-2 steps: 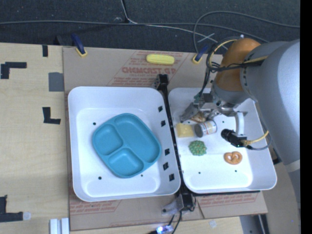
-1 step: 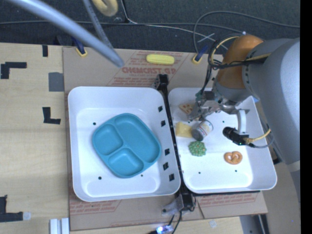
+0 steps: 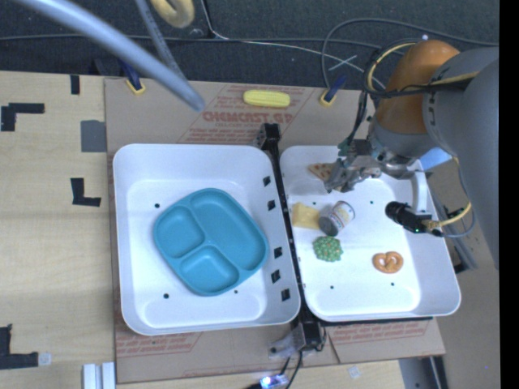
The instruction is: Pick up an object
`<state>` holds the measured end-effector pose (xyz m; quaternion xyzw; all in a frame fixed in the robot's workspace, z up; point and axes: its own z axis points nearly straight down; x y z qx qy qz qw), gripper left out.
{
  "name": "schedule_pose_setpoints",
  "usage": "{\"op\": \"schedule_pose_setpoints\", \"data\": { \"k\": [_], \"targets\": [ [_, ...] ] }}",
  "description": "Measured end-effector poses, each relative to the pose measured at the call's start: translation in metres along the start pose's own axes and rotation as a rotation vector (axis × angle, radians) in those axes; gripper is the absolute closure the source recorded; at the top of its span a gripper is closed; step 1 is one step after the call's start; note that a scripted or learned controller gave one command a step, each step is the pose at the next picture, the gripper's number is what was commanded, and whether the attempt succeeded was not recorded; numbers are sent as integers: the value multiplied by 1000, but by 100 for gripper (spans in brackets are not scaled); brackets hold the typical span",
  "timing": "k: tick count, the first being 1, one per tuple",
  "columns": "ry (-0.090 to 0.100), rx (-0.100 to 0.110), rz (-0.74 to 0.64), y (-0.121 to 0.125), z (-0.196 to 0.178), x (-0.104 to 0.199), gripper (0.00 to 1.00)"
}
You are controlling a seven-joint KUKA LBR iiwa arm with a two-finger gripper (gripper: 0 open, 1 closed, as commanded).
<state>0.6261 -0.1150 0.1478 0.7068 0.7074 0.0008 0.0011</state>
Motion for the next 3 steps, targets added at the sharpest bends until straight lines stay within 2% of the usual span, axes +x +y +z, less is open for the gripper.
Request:
{"op": "schedule_pose_setpoints", "data": {
  "k": [2, 3],
  "targets": [
    [0, 0, 0, 9, -87, -5, 100],
    [2, 5, -4, -12, -93, 48, 100]
  ]
}}
